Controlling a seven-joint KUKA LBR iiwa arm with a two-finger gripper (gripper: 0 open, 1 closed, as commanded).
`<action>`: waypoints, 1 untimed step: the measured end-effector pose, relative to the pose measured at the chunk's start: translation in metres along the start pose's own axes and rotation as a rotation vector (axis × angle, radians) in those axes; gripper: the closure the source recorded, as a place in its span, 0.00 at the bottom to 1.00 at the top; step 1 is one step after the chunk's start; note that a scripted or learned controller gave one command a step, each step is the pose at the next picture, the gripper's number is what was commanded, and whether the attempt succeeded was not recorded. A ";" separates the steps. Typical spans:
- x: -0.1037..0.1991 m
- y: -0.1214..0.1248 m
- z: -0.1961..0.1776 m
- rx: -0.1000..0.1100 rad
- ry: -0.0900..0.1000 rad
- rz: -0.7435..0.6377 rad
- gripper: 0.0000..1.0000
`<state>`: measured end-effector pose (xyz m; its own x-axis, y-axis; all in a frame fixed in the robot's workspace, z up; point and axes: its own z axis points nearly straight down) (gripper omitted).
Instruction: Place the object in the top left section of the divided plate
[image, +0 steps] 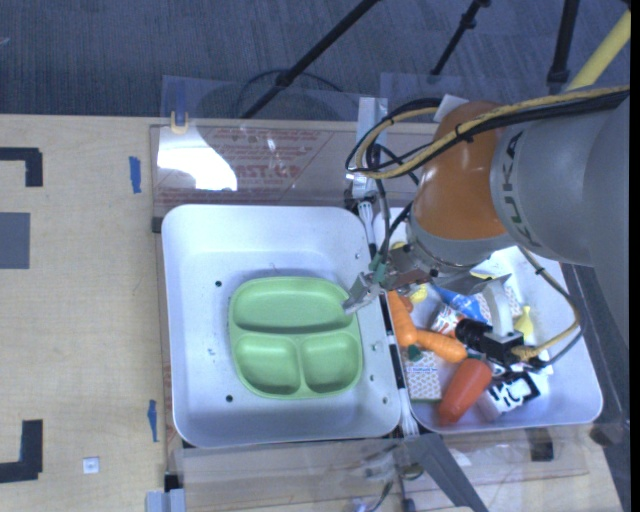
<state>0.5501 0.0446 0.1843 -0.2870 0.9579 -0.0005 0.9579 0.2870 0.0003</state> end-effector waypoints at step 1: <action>-0.015 0.017 0.000 -0.001 -0.001 0.137 0.00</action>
<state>0.5711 0.0354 0.1843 -0.1539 0.9881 -0.0013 0.9881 0.1539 0.0018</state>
